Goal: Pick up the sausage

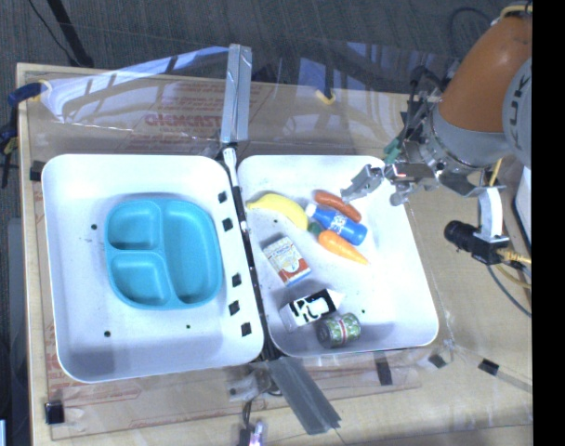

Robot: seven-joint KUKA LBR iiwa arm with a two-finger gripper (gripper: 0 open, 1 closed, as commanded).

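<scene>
The sausage is a short reddish-orange link lying in the right bin, near its upper middle, resting against a blue bottle. My gripper hovers just to the right of the sausage, above the bin's far right part. Its fingers are open and nothing sits between them. One fingertip is close to the sausage's right end; I cannot tell whether they touch.
A banana, a carrot, a small carton, a black-and-white box and a can also lie in the right bin. The left bin holds a blue divided plate.
</scene>
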